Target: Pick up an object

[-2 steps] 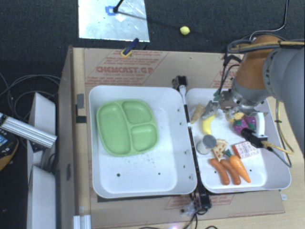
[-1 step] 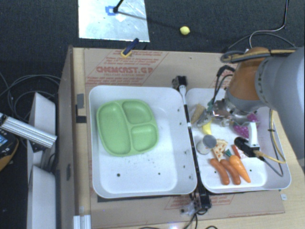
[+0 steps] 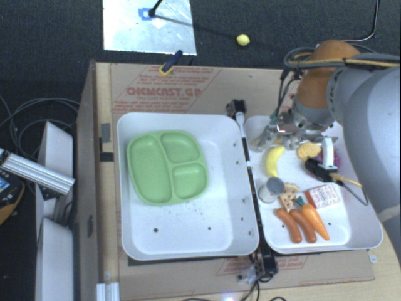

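End effector [image 3: 270, 138] low over right bin [image 3: 366, 234] — just beside banana [image 3: 273, 160]

A dark carpet [image 3: 50, 17] covers the floor around the surface [image 3: 188, 86], which is topped with brown cardboard printed in red letters. On the far carpet lies a shiny metal sheet [image 3: 135, 24] with a blue mark, and a thin black rod slants across it. A small yellow ball [image 3: 242, 40] rests on the carpet to its right. At the left, black cables [image 3: 25, 115] loop beside a white box [image 3: 53, 149] and a ribbed silver bar [image 3: 37, 171]. Light is even and soft.
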`<action>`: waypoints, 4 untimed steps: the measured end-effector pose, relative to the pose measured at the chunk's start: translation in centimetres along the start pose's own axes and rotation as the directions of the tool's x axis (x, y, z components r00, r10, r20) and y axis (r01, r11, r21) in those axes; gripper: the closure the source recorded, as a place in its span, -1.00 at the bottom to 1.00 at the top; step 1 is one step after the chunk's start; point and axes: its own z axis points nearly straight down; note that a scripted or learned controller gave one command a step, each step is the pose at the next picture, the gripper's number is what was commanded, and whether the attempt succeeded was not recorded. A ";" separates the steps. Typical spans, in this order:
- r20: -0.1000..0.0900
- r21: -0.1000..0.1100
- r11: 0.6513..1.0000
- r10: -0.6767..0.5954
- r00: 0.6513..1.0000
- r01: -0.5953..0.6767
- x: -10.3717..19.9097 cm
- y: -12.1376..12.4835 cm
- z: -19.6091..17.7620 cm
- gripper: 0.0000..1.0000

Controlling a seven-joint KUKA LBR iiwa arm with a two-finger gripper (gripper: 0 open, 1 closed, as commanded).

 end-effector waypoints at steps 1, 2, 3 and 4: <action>-0.004 -0.022 1.000 0.002 1.000 -0.002 0.8 -1.7 -0.2 -1.00; -0.005 -0.022 1.000 0.002 1.000 -0.002 0.5 -4.2 -0.1 -1.00; -0.005 -0.023 1.000 0.001 1.000 -0.001 0.5 -4.1 -1.2 1.00; -0.006 -0.025 1.000 -0.002 1.000 0.001 7.7 -5.9 -10.2 1.00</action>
